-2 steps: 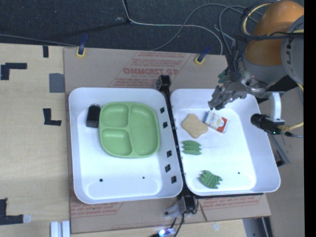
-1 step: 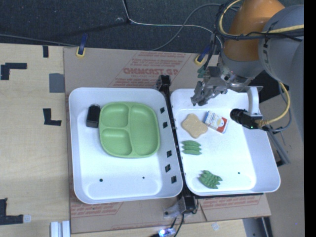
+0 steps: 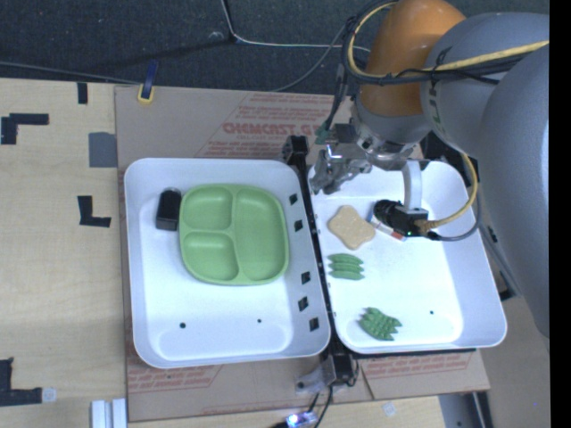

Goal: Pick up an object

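Green leafy toy (image 3: 379, 324) lowest in right bin (image 3: 464, 319), toast slice (image 3: 351, 227) just below gripper (image 3: 326, 178), its grip state unclear.

divided plate (image 3: 235, 235) in left bin (image 3: 147, 266), toast (image 3: 351, 227) and pea pods (image 3: 346, 267) in right bin (image 3: 455, 301)

Bright even light, soft shadows, slight blur
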Tool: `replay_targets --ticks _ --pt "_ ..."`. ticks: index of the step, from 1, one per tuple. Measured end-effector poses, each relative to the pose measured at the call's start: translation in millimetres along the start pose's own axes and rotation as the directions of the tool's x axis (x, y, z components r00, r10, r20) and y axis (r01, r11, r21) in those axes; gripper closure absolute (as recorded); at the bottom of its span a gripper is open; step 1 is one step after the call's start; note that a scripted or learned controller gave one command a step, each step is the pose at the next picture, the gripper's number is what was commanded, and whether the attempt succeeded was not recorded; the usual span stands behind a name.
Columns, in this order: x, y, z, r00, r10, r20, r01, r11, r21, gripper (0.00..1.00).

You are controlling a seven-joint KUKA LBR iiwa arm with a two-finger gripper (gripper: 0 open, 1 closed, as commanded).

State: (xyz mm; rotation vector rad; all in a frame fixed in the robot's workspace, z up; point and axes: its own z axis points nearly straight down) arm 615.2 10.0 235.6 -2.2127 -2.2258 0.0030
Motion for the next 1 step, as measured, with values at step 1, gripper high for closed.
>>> replay_targets --ticks 1 --pt "58.1 -4.9 3.7 1.0 -0.001 0.0 0.001 1.0 -0.001 1.0"
